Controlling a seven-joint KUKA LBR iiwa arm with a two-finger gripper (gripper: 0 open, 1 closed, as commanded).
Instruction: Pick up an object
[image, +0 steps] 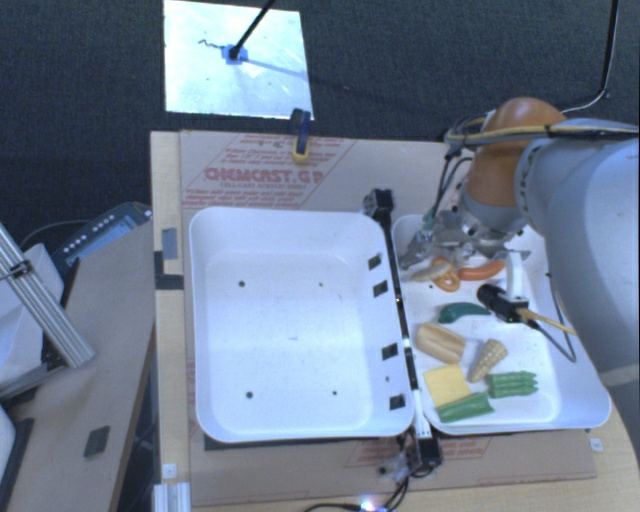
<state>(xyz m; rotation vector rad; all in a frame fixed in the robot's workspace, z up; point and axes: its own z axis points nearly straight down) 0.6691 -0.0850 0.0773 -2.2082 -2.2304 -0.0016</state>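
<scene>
White plastic left bin (290, 330): nothing in it that I can see. Moving right, the gripper (425, 250) sits low over the far left corner of the right bin (590, 405), just beside a curved orange piece (480, 270). I cannot tell whether it is open or closed, nor whether it touches that piece. Nearer the camera lie a dark green pepper (462, 311), a tan roll (440, 342), a corn cob (488, 358), a yellow block (447, 383), a green pod (465, 406) and a green bundle (512, 383), all resting on the bin floor.

Judgement: nothing is lifted. The pick is not yet made; grasp and raise are both left to do.

Legible writing: red print "CHEMCAST GP" on the brown board (265, 175) under the bins on the counter. Smaller print elsewhere on the board is unreadable.
</scene>
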